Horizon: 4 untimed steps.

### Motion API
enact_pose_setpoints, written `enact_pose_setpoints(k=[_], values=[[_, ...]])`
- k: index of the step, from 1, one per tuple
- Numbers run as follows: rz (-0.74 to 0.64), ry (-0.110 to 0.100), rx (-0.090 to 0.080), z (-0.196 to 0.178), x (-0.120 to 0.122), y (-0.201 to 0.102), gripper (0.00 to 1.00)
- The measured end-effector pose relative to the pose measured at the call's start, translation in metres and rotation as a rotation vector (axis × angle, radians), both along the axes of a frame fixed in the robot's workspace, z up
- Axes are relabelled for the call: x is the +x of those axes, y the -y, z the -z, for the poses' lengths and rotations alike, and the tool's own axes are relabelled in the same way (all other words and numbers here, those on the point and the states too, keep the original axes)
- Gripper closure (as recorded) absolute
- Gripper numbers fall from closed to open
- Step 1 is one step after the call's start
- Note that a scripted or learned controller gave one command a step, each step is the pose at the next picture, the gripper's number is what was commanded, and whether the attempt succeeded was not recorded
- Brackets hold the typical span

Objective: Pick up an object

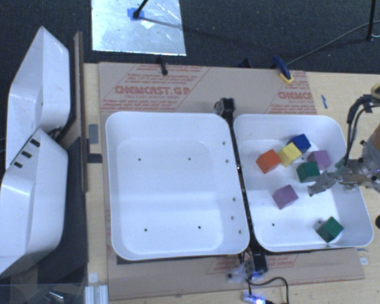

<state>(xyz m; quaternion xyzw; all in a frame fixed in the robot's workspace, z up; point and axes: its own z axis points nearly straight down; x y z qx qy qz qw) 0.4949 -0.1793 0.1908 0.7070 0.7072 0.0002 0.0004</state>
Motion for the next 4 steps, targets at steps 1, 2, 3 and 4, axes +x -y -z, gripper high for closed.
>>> enact_pose_setpoints(k=[1, 2, 3, 4], values=[[-0.004, -0.004, 0.001, 0.072, 0.079, -0.026, 0.0], [0.002, 0.003, -0.001, 0.087, 0.069, -0.043, 0.0], [-0.002, -0.007, 0.001, 0.105, 0.148, -0.078, 0.0], [0.0, -0.002, 0.0, 0.093, 0.149, -0.076, 1.0]])
